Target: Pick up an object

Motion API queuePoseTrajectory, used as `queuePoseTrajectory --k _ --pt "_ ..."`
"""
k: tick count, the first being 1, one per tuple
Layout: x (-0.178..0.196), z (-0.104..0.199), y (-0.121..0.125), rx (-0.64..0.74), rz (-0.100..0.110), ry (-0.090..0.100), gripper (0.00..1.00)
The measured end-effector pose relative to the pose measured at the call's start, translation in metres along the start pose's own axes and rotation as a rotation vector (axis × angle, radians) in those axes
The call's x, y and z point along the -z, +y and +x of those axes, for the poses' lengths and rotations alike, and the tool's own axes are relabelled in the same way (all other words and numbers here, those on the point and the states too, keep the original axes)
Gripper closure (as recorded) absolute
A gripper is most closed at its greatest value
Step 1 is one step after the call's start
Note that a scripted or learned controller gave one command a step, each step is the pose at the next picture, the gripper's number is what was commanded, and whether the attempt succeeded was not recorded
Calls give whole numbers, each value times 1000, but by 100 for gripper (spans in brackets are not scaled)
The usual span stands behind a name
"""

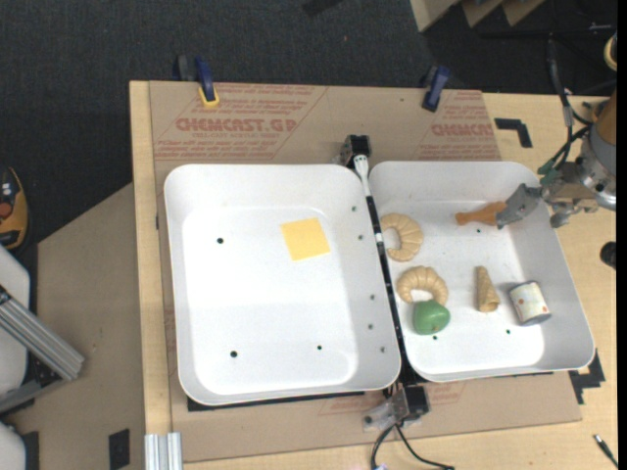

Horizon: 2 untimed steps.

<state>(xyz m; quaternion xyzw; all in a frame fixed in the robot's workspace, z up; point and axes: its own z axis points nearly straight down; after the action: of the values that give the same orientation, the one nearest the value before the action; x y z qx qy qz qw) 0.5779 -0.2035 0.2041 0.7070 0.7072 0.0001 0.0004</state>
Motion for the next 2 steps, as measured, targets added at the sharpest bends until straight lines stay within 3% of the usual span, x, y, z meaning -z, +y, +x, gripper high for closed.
queuePoseTrajectory --k 1,2 --pt "-110 45 -16 2 13 6 0" --pt "-120 107 19 4 -3 -2 0"
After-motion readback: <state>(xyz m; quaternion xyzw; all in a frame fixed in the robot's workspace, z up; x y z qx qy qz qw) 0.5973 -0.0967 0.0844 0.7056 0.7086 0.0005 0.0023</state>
